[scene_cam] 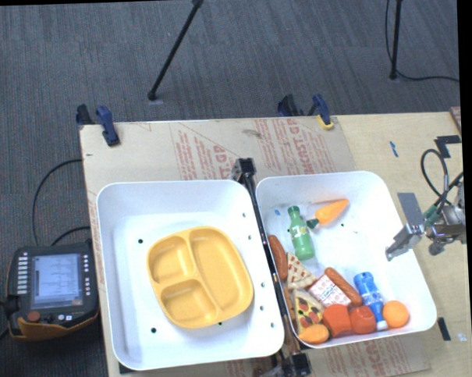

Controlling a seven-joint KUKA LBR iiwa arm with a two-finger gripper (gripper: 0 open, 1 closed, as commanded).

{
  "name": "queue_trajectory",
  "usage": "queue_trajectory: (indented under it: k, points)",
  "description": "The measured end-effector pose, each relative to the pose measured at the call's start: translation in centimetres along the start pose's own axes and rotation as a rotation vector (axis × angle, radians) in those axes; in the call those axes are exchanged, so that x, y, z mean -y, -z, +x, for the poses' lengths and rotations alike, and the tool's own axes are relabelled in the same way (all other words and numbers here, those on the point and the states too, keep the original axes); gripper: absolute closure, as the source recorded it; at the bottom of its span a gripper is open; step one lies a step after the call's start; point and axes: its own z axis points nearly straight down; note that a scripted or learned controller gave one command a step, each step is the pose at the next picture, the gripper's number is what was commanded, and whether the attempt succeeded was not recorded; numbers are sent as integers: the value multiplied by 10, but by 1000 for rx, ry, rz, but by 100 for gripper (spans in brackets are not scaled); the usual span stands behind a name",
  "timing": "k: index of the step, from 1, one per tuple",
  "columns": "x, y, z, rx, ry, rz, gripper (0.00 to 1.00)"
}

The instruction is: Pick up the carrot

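While toys are crowded in right bin [393, 216] along near wall, carrot [331, 212] is seen alone near far wall, green bottle [300, 232] just beside its leafy end. Yellow divided plate [199, 276] is seen in left bin [120, 228]. Gripper [406, 239] is seen over right rim, apart from carrot; finger spread cannot be told, nothing seen held.

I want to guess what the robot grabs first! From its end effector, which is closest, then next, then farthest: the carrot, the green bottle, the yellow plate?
From the end effector at the right bin's right edge:
1. Carrot, right bin, top.
2. Green bottle, just left of the carrot.
3. Yellow plate, left bin.
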Motion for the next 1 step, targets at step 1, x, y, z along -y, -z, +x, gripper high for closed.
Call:
queue_trajectory:
  k: [1]
  points:
    - [-88, -175, -6, -2, -55, 6, 0]
